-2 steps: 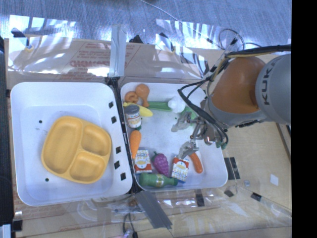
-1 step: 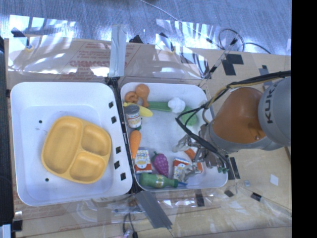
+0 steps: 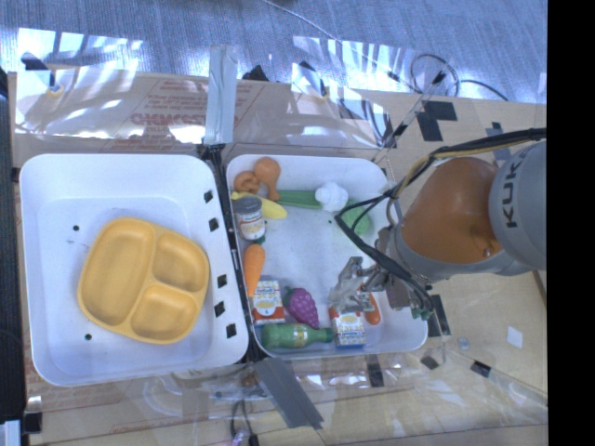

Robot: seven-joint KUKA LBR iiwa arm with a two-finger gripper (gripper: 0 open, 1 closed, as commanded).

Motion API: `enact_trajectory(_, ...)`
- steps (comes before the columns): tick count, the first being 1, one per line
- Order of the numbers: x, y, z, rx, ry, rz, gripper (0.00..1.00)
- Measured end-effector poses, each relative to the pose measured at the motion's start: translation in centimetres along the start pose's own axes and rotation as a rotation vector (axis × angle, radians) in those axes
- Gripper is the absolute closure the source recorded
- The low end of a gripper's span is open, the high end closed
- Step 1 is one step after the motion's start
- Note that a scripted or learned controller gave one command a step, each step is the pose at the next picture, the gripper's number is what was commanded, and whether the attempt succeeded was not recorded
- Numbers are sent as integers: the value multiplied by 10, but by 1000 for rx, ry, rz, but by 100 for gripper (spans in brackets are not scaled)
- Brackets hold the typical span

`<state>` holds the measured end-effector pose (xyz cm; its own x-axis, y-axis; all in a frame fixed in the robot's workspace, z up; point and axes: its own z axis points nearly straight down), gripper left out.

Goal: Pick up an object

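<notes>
The right bin [image 3: 307, 170] holds several toy foods. Along its left side are a small can [image 3: 248, 219], an orange carrot [image 3: 254, 268] and a banana [image 3: 273, 209]. Near its front edge lie a juice carton [image 3: 267, 302], purple grapes [image 3: 302, 307], a green bottle [image 3: 293, 336] and a second small carton [image 3: 349, 329]. My gripper [image 3: 350, 286] hangs low over the front right part of this bin, just above that second carton and beside a small orange piece [image 3: 373, 314]. I see nothing held in it.
The left bin [image 3: 56, 179] carries a yellow divided plate [image 3: 142, 279]. At the back of the right bin are an orange fruit [image 3: 268, 169], a white garlic bulb [image 3: 331, 195] and a green stalk [image 3: 299, 198]. Black cables [image 3: 358, 235] loop from the arm over the bin's right side.
</notes>
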<state>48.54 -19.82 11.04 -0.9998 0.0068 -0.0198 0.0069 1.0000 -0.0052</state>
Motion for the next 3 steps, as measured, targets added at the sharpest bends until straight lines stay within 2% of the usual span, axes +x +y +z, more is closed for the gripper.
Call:
enact_trajectory(1,0,1,0,-1,1,-1,0)
enact_trajectory(2,3,-3,11,-3,8,89,0)
enact_trajectory(3,4,-2,11,1,10,251,0)
